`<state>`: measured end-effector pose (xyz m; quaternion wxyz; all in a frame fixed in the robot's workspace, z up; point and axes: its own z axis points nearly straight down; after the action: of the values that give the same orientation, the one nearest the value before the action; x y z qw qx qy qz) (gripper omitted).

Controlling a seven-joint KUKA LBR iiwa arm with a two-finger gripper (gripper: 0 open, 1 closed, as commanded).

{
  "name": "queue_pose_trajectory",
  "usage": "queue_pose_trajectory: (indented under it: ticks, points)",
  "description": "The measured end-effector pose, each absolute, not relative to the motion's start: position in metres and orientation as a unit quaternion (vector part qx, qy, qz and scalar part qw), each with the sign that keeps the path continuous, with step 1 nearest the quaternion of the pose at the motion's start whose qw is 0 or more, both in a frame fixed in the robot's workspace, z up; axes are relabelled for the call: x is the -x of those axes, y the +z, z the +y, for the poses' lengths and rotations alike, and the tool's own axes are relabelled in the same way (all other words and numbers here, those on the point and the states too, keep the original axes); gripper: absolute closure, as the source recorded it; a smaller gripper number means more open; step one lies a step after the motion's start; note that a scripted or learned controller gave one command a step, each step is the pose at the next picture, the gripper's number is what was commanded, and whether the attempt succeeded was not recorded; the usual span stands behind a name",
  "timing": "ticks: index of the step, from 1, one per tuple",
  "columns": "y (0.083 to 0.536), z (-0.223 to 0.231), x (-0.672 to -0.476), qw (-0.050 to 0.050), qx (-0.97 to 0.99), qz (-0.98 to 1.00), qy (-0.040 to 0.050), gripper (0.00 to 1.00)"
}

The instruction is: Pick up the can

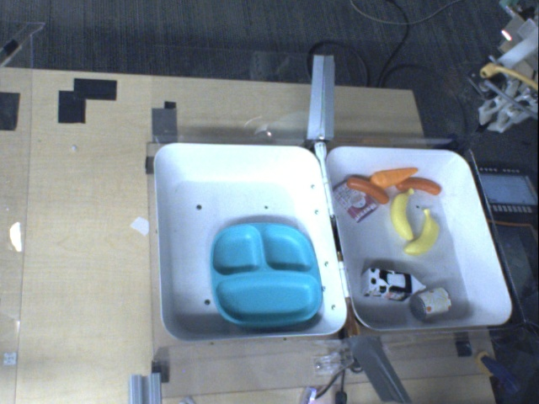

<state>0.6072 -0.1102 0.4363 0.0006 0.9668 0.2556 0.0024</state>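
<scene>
The can point(430, 303) lies on its side near the front wall of the right bin point(473, 225), a grey cylinder with its end turned toward the camera. Just beside it, to the view's left, lies a black-and-white patterned carton point(387, 284). In the left bin point(181, 217), a blue divided tray point(265, 274) sits toward the front. Farther back in the right bin lie two yellow bananas point(414, 225), then a small printed packet point(356, 200) by the dividing wall, and orange carrot-like pieces point(392, 181) near the back wall. Beyond the bench point(84, 225), at the far right, the gripper point(508, 91) hangs well apart from the can, blurred; whether it is open or closed, I cannot tell.
</scene>
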Motion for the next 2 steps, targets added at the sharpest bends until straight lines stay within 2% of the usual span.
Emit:
queue_pose_trajectory:
  ticks: [1,2]
  points:
    - [0.350,-0.102,-0.625,0.000,-0.975,0.222,0.0006,1.00]
    - [0.312,-0.010,-0.639,-0.001,-0.995,0.102,0.0020,1.00]
